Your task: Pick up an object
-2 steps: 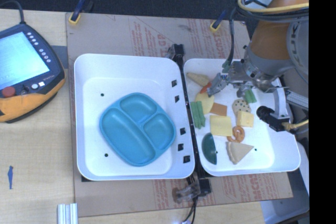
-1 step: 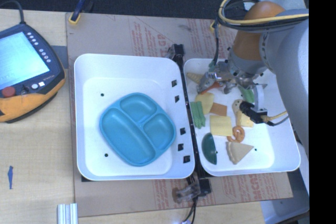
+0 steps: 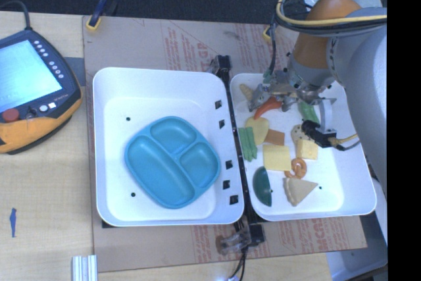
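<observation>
Lying near the right white bin's (image 3: 355, 197) far end, a small orange-red curved plastic piece (image 3: 266, 106) sits just beneath the two-finger gripper (image 3: 284, 97), whose opening I cannot tell. Yellow blocks (image 3: 277, 156) and a green strip (image 3: 247, 143) lie nearby. A blue divided plate (image 3: 172, 161) rests in the left white bin (image 3: 108, 95).

The grey arm (image 3: 355, 43) reaches in from the right, its orange band (image 3: 332, 10) showing above the wrist. The gripper (image 3: 284, 97) hangs low over the far edge of the right bin (image 3: 348, 204), pointing down.
</observation>
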Controlling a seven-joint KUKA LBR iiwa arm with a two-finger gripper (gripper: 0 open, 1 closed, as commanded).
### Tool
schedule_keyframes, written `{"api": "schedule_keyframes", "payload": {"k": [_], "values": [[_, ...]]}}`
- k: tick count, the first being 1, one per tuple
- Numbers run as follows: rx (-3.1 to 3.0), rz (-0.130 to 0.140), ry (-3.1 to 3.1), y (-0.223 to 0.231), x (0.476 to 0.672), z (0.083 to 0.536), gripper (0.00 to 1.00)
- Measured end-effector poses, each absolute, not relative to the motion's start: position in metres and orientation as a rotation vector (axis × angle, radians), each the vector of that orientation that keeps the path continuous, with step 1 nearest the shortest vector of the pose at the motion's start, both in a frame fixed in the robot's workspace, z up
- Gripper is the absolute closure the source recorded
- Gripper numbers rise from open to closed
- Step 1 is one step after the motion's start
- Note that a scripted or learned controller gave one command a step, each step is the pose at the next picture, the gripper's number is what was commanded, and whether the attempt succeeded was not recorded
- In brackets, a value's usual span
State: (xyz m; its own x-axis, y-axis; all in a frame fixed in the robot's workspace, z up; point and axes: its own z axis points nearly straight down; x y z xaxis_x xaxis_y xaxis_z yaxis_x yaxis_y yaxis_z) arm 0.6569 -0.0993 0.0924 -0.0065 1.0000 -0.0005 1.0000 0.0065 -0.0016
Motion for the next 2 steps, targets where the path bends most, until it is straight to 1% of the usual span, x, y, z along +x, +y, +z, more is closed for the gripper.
{"api": "schedule_keyframes", "payload": {"k": [1, 2], "values": [[-2.214, 0.005, -2.225, -0.092, 0.656, 0.092, 0.0], [-2.209, 0.01, -2.228, -0.094, 0.656, 0.103, 1.0]]}}
